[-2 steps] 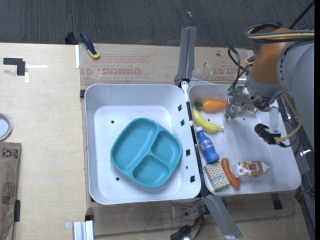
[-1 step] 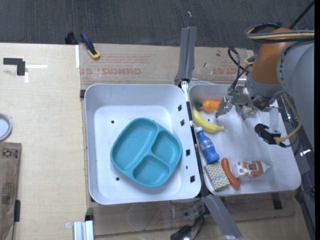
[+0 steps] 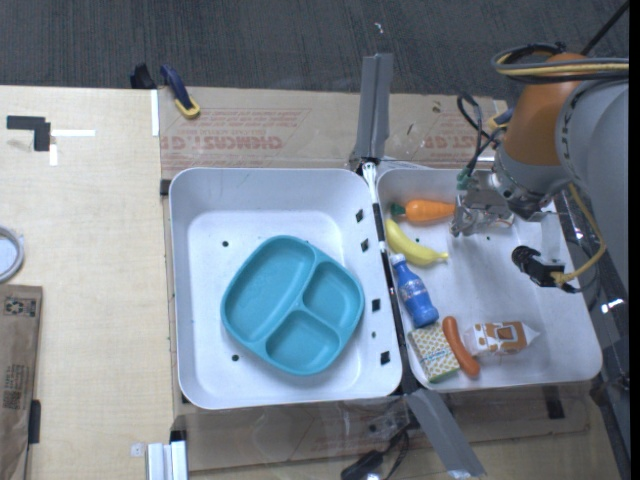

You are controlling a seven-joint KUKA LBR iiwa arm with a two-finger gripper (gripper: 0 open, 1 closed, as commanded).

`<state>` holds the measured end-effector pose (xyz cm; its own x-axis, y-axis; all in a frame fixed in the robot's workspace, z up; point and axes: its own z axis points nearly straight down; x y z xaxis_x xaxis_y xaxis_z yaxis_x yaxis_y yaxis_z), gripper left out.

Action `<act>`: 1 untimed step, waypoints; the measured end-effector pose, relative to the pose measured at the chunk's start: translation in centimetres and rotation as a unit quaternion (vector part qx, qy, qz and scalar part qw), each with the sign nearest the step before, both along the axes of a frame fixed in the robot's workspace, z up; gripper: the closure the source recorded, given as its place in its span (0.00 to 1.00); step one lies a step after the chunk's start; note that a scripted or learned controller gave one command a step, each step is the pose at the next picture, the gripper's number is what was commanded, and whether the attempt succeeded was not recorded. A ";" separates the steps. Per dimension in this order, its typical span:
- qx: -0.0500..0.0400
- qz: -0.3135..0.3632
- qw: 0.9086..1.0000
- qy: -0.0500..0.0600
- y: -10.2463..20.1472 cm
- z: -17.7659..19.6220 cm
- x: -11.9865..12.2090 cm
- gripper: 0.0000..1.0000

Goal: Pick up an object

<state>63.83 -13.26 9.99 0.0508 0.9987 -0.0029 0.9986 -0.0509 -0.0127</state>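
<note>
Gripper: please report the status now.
Gripper low in right bin, beside carrot. Nothing seen between fingers. Banana, bottle close by.

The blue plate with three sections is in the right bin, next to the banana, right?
Not quite. The blue three-section plastic plate lies in the left white bin, alone. The yellow toy banana is in the right white bin, with the orange toy carrot and the small blue bottle. The camera view shows it.
</note>
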 end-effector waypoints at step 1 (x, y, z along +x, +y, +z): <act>0.000 0.000 1.000 0.000 0.0 0.0 0.0 0.00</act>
<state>63.83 -13.25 9.98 0.0504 0.9987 -0.0030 0.9986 -0.0504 -0.0130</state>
